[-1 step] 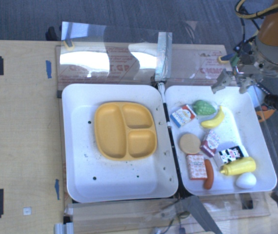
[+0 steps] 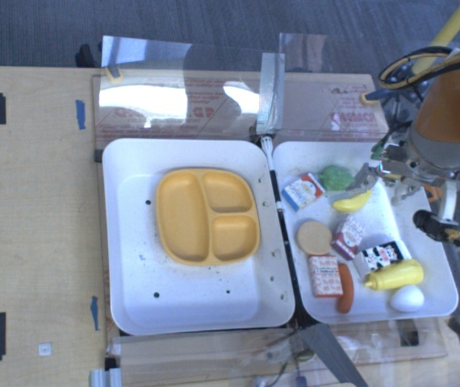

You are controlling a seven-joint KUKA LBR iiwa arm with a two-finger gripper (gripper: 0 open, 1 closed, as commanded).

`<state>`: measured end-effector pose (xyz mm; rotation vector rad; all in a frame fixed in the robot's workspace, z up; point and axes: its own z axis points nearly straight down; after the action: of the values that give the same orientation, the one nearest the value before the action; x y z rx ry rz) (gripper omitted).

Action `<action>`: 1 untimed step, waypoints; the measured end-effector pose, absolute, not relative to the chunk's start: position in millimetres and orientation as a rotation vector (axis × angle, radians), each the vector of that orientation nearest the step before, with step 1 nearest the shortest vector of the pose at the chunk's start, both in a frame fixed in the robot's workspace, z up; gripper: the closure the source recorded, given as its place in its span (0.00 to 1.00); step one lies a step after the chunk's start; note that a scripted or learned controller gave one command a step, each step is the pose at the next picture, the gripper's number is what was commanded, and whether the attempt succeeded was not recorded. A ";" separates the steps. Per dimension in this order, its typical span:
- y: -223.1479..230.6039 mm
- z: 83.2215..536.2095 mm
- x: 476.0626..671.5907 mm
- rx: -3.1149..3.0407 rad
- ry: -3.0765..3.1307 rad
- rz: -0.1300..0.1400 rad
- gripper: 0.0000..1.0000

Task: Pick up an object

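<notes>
My gripper (image 2: 383, 177) hangs over the back right part of the right bin (image 2: 448, 297), under the grey wrist with the orange band (image 2: 444, 113). Just below and left of it lies a yellow banana (image 2: 353, 202), and a green item (image 2: 336, 177) sits further left. Also in this bin are a small blue and white carton (image 2: 303, 192), a tan round disc (image 2: 314, 237), a pink packet (image 2: 349, 234), a cow-patterned carton (image 2: 381, 257), a yellow bottle (image 2: 395, 276), a white egg (image 2: 408, 298), a red sausage (image 2: 345, 287) and an orange box (image 2: 324, 276). I see nothing held.
The left bin (image 2: 125, 297) holds a yellow divided plate (image 2: 207, 215). A clear plastic wall (image 2: 181, 95) stands behind both bins. A metal divider (image 2: 278, 208) separates the bins. Cables and a yellow hose (image 2: 456, 18) run at the right by the arm.
</notes>
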<state>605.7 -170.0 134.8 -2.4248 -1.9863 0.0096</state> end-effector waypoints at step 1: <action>-129.5 87.0 603.1 -2.120 -2.324 -0.004 0.00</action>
<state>603.1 -129.5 87.0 -2.1196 -2.3236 -0.0036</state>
